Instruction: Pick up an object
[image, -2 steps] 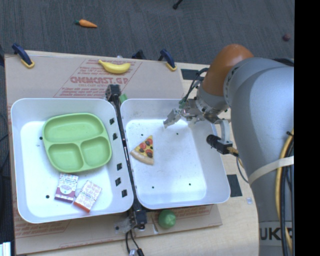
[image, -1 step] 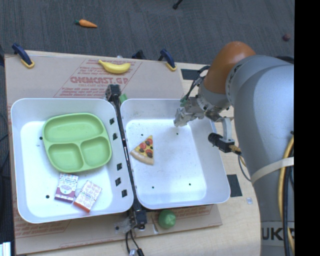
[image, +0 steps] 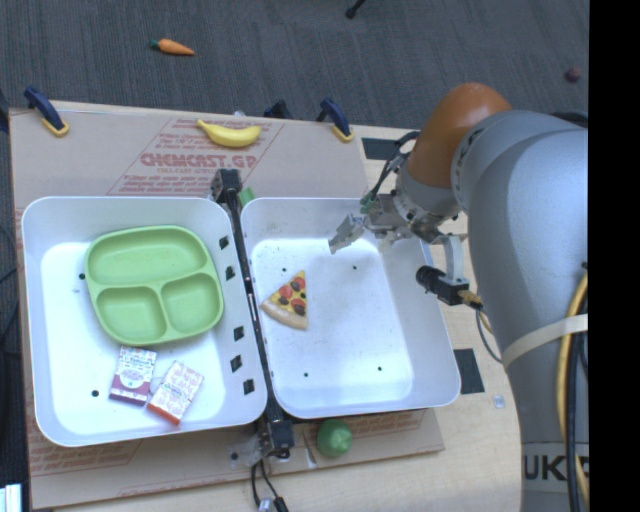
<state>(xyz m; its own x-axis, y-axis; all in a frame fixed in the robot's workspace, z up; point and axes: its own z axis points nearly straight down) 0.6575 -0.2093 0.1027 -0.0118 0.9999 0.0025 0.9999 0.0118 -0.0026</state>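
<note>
White right bin (image: 420, 375) with pizza slice (image: 288, 299) at its left, we see gripper (image: 350, 233) over far rim, jaws seemingly apart, nothing between them.

Pizza slice (image: 288, 299) flat in right bin (image: 400, 370)

Single fixed camera, overhead, slanted, covering both bins (image: 40, 330).
</note>
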